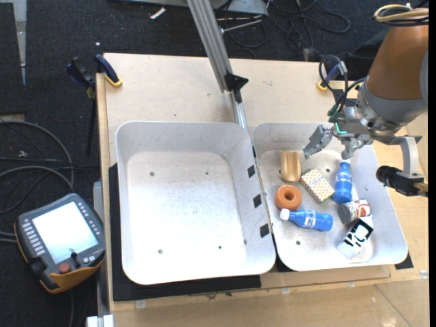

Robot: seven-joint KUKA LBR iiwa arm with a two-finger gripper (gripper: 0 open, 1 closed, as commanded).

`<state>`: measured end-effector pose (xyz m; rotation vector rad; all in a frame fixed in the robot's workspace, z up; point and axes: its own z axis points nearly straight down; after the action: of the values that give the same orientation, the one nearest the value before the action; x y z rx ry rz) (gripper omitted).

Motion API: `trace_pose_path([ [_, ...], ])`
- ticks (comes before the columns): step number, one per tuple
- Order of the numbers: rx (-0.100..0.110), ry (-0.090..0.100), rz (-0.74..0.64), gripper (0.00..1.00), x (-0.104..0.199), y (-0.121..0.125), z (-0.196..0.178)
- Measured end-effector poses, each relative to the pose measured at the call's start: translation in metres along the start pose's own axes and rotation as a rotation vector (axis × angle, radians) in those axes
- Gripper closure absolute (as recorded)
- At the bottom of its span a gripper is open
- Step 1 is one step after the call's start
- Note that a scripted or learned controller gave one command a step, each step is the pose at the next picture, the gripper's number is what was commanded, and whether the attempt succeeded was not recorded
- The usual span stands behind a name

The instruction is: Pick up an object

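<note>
nearest the camera in the right bin (392,240), a black-and-white carton (356,237) lies just past the near rim. taking the orange ring (289,197) as the marker: a blue bottle (308,219) lies on its side just nearer than the ring, a checkered box (317,184) sits just to the ring's right, a second blue bottle (343,181) stands beyond that box, and a tan block (291,165) rests just behind the ring. the left bin (136,142) lies well to the ring's left.

farther back and to the ring's right, the gripper (338,138) hangs above the bin's far part, fingers spread apart and holding nothing. by my reading this is the approach step, with no object chosen by contact yet. the next move likely calls for lining the open fingers over one item, perhaps the tan block or the second bottle, then descending without nudging the neighbours.
</note>
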<state>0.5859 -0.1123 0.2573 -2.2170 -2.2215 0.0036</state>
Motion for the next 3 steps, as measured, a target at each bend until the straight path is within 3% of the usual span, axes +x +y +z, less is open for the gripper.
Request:
trace_pose_path([
  [1, -0.002, -0.001, 0.001, 0.0, 0.0, 0.0, -0.001],
  [3, 0.001, 0.0, 0.002, 0.0, 0.001, 0.0, 0.086],
])
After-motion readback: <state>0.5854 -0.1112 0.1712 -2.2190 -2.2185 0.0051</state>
